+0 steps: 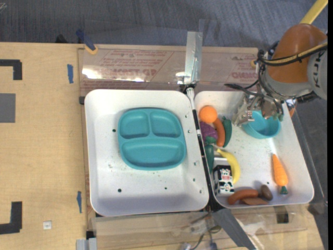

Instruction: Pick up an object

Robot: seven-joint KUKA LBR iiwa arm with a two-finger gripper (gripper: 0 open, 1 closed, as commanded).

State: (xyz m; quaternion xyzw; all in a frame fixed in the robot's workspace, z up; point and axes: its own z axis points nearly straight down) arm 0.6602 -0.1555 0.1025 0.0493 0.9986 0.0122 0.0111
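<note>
Hovering at the right bin's point(304, 191) 1 o'clock corner, the gripper point(258, 110) meets the blue bowl point(265, 127); its grasp state cannot be told. Light, rigid, slippery plastic: best pinched across the rim.

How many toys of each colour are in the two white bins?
Teal or blue: 2, the divided plate and the small bowl
Orange: 3, the orange ball, a carrot and another carrot
Purple: 1, the grapes
Yellow: 1, the banana
Red-brown: 1, the sausage
Black and white: 1, the cow-print carton
Total: 9
</note>
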